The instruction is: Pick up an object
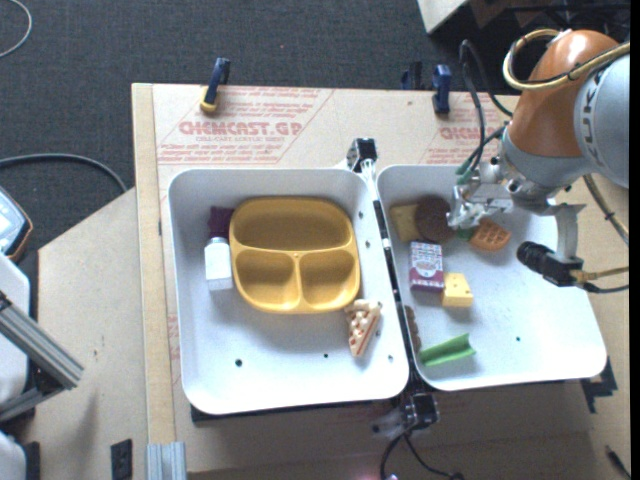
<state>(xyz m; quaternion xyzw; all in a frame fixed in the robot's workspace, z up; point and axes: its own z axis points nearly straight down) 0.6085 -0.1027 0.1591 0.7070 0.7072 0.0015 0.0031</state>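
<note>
Right bin: holds the loose toy foods, so the right bin (560,353) is where the arm (560,108) has reached in from the right edge.
Hand: the hand (470,208) sits low at the bin's upper left, between a dark brown round cookie (432,218) and an orange waffle (490,238); whether it is open or closed cannot be told from this slant, and nothing shows gripped in it.
Likely target: the cookie or the waffle, judging by how near the hand is to both; which one is unclear.
Other candidates: a purple and red box (427,266), a yellow cheese wedge (458,290) just beside it, and a green bean pod (446,349) near the front wall, all lying apart enough to be taken singly.
Left bin: the left bin (200,368) carries a yellow divided plate (294,255), a small white bottle (217,263) at its left and a pizza slice (363,326) at its lower right, well away from the arm.
Surface: both bins rest on a board (260,118) clamped at its far edge, presumably so they stay put under contact.
</note>
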